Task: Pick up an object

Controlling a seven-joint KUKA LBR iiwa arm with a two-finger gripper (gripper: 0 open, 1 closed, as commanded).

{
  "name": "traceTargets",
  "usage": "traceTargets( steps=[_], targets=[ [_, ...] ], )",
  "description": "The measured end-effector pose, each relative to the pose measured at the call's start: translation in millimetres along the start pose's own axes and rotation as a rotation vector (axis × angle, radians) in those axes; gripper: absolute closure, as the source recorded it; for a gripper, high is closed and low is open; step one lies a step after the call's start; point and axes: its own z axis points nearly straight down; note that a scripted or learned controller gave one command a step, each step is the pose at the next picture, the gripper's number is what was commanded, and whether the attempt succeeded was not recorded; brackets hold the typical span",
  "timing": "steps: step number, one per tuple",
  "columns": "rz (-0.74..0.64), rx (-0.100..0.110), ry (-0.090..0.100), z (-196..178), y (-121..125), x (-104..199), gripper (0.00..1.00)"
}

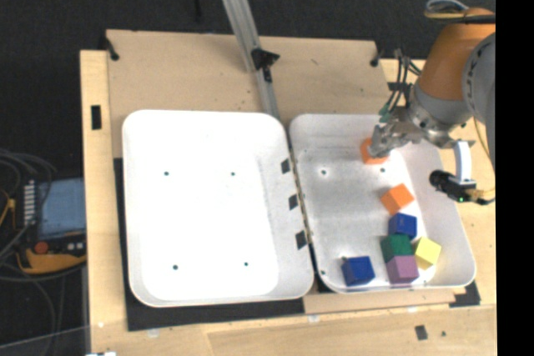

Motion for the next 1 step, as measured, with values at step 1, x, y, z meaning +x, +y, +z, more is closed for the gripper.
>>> traceTargets(
  steps=[1],
  targets=[
    [-0.004, 0.010, 0.007, -51.1, -4.6, -7.7, 1.00]
  ],
)
